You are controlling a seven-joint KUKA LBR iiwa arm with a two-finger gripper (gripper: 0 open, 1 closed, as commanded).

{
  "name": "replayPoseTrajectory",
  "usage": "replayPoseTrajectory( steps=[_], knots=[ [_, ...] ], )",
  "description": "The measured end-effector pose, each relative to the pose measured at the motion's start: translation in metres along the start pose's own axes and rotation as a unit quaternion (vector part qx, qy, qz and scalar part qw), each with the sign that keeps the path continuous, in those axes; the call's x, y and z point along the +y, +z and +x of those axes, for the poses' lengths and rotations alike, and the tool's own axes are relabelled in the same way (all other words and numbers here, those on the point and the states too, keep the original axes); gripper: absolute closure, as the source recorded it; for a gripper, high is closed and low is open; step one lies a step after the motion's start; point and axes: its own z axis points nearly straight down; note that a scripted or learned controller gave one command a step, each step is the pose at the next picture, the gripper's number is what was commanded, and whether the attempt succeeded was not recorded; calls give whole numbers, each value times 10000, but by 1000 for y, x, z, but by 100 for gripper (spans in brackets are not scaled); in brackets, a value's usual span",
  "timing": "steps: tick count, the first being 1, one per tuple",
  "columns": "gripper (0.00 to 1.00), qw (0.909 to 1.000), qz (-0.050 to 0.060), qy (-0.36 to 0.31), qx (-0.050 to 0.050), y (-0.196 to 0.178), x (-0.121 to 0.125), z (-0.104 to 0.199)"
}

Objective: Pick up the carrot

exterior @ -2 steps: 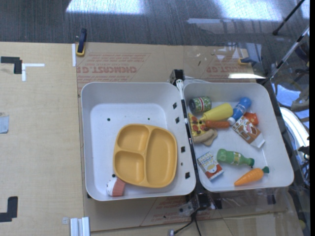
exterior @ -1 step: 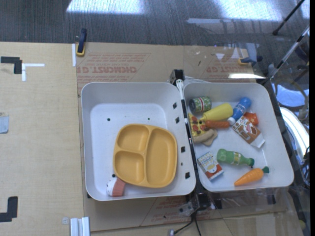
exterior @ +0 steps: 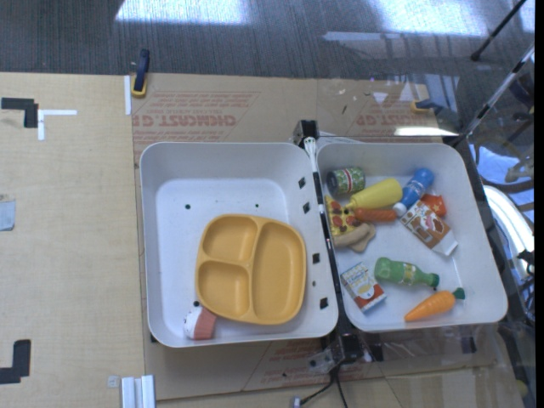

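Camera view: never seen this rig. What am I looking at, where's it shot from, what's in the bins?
This is one fixed camera above a bench, looking down at a slant on two shallow white bins side by side. A robot arm normally reaches in from the right.

The left bin holds a yellow divided plate and a small pink and white item at its lower edge.

The right bin holds toy groceries: a green can, a yellow bottle, a blue bottle, a pizza slice, a red and white packet, a green bottle, a small carton, and the carrot, which lies near the bin's front right corner, by itself and untouched.

The carrot is what the arm is meant to pick up.
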Motion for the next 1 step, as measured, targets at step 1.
replayPoseTrajectory(
  steps=[1],
  knots=[
    [0,9655,-87,-2600,94,51,5,0]
  ],
)
